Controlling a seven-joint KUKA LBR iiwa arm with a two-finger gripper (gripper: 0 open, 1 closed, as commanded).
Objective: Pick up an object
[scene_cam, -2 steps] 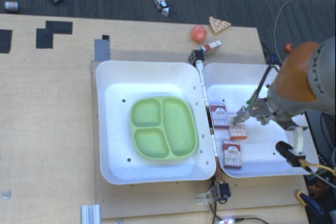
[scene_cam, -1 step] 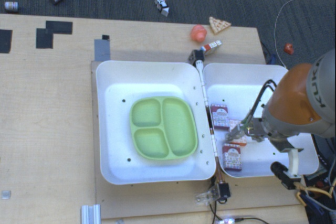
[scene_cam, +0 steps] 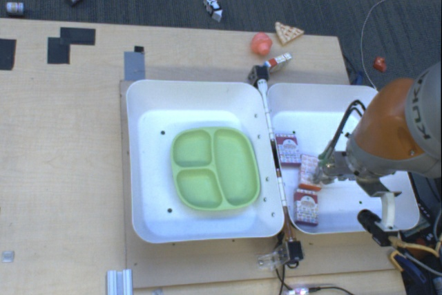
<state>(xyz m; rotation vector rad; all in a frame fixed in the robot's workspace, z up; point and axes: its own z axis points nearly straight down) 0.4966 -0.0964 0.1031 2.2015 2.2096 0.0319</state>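
So you've got the arm (scene_cam: 397,128) reaching into the right bin (scene_cam: 345,103), with the end effector (scene_cam: 319,173) down near that bin's left wall, right over a little cluster of small red-and-white cartons. One carton (scene_cam: 286,148) sits just off the wall, another (scene_cam: 306,206) near the bin's front-left corner, and a third (scene_cam: 309,170) lies tilted between them, right at the end effector. Honestly can't tell how far it's opened or whether it's got hold of anything. Left bin (scene_cam: 141,148) holds a green divided plate (scene_cam: 215,169).
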